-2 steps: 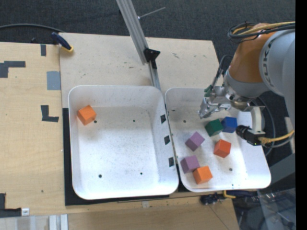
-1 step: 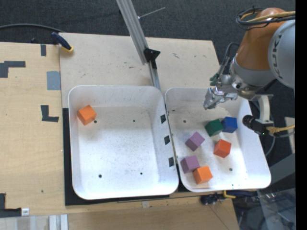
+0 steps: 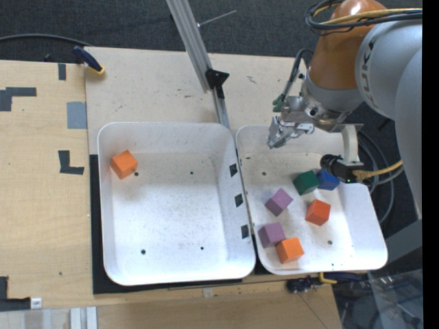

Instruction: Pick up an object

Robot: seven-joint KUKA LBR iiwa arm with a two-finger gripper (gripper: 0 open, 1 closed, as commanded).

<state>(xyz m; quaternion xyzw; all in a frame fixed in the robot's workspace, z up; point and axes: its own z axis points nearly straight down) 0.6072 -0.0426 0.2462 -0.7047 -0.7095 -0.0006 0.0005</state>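
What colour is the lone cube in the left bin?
Orange. The cube sits near the upper-left corner of the left bin, clearest in the camera view.

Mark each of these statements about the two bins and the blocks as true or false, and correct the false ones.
1. The left bin holds a single orange block. True.
2. The tool is gripping a purple block. False: it hangs over the far end of the right bin with no block between its fingers.
3. The green block lies right beside the blue block. True.
4. The right bin holds three purple blocks. False: it holds two, one near the middle and one nearer the front.
5. An orange block lies next to the nearer purple block. True.
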